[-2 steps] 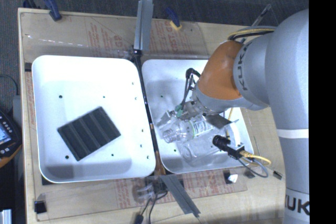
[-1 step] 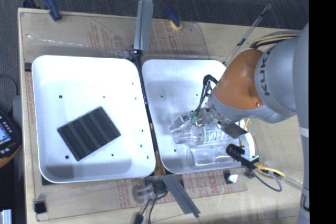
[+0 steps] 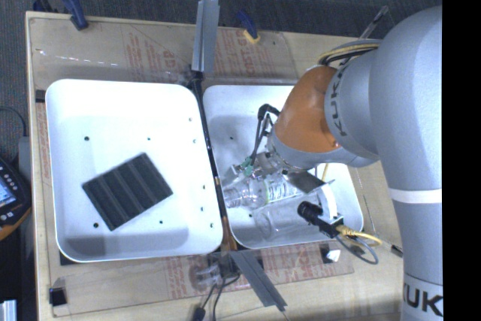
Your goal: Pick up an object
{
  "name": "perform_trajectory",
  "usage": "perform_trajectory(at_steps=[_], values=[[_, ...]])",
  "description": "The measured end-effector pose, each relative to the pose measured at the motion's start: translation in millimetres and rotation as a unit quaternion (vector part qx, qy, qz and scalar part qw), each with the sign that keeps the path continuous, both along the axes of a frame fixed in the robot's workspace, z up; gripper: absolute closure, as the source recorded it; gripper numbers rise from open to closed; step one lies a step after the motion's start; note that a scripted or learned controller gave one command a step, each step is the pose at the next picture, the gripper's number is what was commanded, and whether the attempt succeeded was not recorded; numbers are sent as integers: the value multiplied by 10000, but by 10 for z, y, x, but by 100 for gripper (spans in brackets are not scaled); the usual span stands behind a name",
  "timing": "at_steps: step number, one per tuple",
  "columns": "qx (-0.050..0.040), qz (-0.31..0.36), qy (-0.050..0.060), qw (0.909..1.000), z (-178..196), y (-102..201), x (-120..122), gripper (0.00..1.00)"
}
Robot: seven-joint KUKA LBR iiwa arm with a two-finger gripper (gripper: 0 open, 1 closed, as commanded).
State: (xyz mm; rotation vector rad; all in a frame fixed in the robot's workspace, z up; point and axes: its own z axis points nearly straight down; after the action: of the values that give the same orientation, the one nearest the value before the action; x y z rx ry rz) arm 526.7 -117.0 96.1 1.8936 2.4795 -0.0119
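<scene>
Grey arm [image 3: 376, 101] with orange band hides the jaws [image 3: 259, 162], state indeterminable, over a clear plastic bottle [image 3: 259, 192] at the right white bin's [image 3: 225, 109] front edge.

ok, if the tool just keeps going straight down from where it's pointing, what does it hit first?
Probably the clear plastic bottle lying in the right white bin. The tool hangs right above it, though the arm's orange band hides part of it, so depth is uncertain.

Bright, even overhead light — soft shadows, sharp.
</scene>
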Motion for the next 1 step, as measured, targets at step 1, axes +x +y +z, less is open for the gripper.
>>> perform_trajectory(at_steps=[1], values=[[86,-714,-95,9974,335,-200,-244,0]])
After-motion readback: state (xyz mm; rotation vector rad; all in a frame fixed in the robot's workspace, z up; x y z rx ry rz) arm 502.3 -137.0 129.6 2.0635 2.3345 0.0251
